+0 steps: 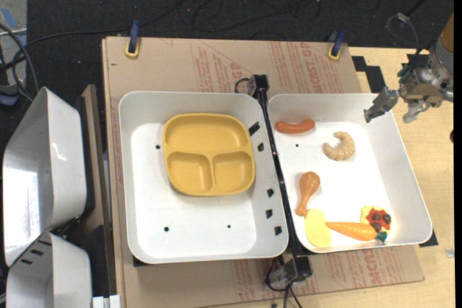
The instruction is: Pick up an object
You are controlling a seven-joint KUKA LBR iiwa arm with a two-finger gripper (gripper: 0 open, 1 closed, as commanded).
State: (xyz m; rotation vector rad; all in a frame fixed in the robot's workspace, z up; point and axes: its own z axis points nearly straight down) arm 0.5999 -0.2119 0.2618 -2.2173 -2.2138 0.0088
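Observation:
The right bin (404, 169) holds several toy foods: a red-orange sausage (295, 127) near its far left corner, a tan croissant (341, 146), a brown drumstick (307, 190), a pale yellow piece (316, 229), an orange carrot (352, 230) and a small pizza-like piece (377, 218) at the near right. My gripper (395, 107) hangs above the bin's far right corner, open, its two fingers spread with nothing between them. It is well to the right of the croissant.
The left bin (144, 227) holds a yellow divided plate (210, 154). Black clips run along the seam (269, 155) between the bins. Cardboard (216, 58) lies under both bins, with yellow clamps (132, 48) at its far edge. White containers (40, 177) stand at the far left.

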